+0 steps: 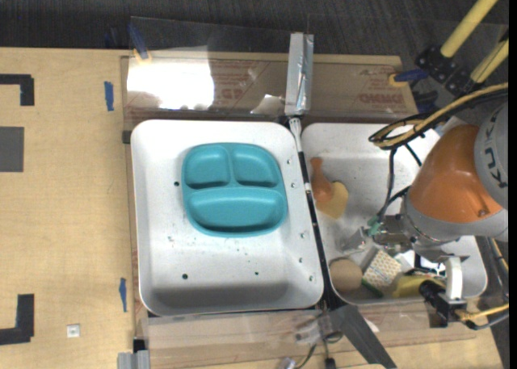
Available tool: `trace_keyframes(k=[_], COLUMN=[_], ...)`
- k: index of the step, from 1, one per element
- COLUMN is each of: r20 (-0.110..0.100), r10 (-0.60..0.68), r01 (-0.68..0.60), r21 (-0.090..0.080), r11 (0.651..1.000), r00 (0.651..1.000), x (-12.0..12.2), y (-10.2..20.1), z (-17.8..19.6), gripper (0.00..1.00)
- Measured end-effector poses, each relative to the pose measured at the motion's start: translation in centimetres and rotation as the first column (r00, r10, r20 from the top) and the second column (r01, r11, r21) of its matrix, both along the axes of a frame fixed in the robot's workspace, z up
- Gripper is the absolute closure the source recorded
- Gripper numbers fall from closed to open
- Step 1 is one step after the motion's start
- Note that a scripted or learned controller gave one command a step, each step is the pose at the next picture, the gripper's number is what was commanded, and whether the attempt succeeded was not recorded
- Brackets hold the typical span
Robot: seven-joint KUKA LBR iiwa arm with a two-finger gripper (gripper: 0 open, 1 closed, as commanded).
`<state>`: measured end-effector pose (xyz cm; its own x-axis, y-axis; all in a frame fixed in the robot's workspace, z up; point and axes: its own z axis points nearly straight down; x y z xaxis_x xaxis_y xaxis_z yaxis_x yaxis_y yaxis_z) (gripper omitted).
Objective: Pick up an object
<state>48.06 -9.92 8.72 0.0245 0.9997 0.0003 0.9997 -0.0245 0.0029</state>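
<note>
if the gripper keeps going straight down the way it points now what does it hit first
Most likely the patterned packet lying right under the gripper in the right bin, with a tan ball just beside it. Depth is hard to judge from this slanted view.

One fixed camera looks down on me at a slant from above the bench (56,198), both white bins (153,278) framed, my arm (460,174) entering at right.
</note>
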Motion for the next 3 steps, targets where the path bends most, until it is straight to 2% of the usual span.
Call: trace_keyframes(k=[1,2,3], r20=[0.005,0.002,0.001], r10=[0.009,0.099,0.004], r01=[-0.009,-0.099,-0.004], r21=[-0.001,-0.001,0.0], r11=[1.0,0.995,1.0], r00=[1.0,0.995,1.0], x=[5.2,13.3,8.7], y=[-0.4,-2.2,-1.6], z=[0.0,-0.1,0.0], gripper=[0.0,0.0,0.0])
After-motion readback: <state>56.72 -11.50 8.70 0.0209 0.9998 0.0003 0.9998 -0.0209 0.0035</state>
